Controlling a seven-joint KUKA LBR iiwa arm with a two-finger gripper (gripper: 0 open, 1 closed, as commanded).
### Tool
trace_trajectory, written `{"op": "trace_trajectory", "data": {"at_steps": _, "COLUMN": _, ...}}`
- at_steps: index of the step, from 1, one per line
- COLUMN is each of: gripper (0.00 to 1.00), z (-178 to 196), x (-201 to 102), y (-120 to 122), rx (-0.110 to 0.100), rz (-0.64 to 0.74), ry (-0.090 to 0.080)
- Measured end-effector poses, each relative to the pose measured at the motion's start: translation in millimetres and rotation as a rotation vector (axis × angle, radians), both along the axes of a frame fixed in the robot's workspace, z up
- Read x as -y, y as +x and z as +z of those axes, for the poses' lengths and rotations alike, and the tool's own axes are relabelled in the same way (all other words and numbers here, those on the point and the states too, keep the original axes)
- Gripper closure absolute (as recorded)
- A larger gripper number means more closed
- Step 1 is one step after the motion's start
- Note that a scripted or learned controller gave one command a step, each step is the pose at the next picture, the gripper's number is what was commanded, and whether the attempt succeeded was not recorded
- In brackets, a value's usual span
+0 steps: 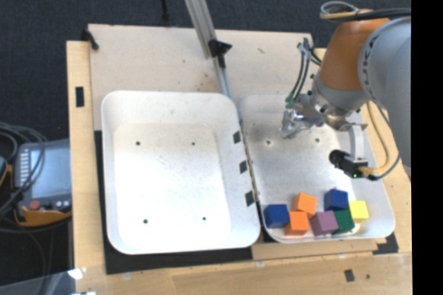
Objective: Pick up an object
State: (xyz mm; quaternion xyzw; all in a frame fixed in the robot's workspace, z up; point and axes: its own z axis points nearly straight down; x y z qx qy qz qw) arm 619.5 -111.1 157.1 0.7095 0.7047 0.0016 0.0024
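Partly, hand (296, 122) blurred, wrist hides bin (277, 169)

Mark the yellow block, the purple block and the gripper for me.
yellow block (358, 210): camera view, its top face.
purple block (323, 222): camera view, its top face.
gripper (292, 126): camera view, midway between its fingertips.
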Motion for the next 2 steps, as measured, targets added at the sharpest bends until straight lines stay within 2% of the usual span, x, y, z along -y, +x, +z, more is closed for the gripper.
{"op": "trace_trajectory", "data": {"at_steps": 1, "gripper": 1.00, "z": 47.8, "x": 8.1, "y": 6.3, "rx": 0.001, "rz": 0.002, "ry": -0.001}}
{"op": "trace_trajectory", "data": {"at_steps": 2, "gripper": 1.00, "z": 98.7, "x": 0.4, "y": 12.1, "rx": 0.002, "rz": 0.010, "ry": 0.000}}
